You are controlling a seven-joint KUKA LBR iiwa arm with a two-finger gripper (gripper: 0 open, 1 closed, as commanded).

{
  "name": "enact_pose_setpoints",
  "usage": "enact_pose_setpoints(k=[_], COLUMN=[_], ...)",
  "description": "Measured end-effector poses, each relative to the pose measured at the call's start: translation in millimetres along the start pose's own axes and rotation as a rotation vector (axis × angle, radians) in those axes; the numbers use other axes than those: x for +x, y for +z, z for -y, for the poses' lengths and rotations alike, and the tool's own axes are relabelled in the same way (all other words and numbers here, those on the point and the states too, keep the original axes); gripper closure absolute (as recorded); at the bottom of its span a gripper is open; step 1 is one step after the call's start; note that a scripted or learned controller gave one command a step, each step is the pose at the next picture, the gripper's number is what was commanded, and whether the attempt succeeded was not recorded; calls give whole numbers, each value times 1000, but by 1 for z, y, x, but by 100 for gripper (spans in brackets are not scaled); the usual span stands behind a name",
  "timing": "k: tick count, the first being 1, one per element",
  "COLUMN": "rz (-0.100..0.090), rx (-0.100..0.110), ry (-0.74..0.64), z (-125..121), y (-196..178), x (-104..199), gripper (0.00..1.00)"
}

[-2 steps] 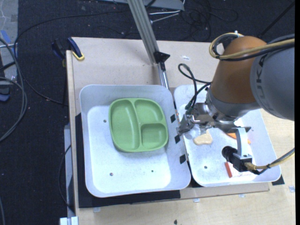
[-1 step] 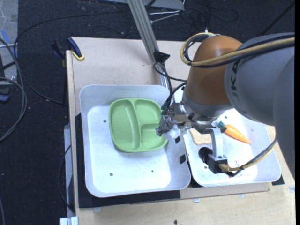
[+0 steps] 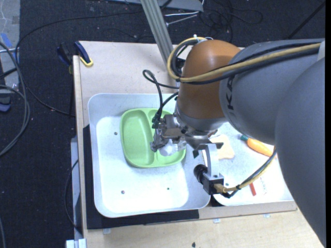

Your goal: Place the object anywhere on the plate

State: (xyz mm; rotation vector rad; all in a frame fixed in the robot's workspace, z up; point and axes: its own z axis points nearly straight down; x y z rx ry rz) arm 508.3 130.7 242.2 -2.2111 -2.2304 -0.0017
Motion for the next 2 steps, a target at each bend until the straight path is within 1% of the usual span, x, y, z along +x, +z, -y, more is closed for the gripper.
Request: enact_pose_setpoints(k=[1,2], rz=[2,2], rx=[2,1], ry=[4,6], z=[7,7], y=[0,0], x=[11,10], gripper=[100,0])
